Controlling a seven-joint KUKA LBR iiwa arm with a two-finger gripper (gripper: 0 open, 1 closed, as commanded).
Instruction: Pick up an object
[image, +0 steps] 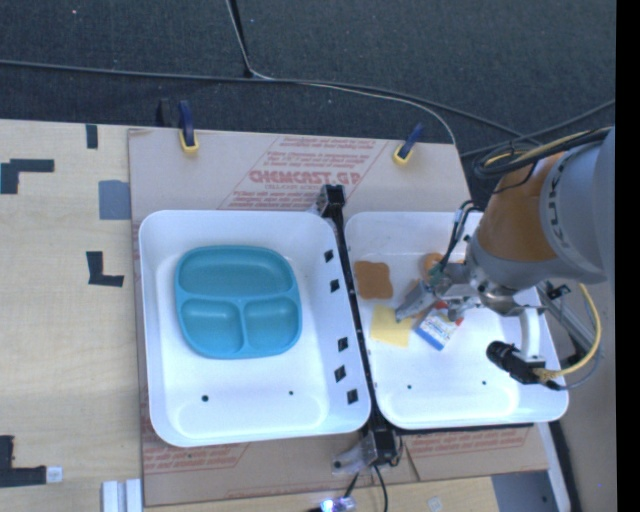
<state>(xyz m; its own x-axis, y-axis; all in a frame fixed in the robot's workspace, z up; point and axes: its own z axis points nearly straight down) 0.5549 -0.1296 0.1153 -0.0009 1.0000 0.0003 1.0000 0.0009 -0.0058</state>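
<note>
In the right shallow white plastic bin, a small blue-and-white packet lies just under the grey metal fingers of the gripper; whether they are parted or closed on anything I cannot tell. Beside it lies a yellow square sponge-like block, beyond that a brown square piece. The left white bin holds a teal three-compartment plastic plate on the wooden tabletop.

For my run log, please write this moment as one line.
arm: over right bin | gripper: low among brown piece, yellow piece, small packet | grasp: unclear | left bin: blue divided plate
</note>
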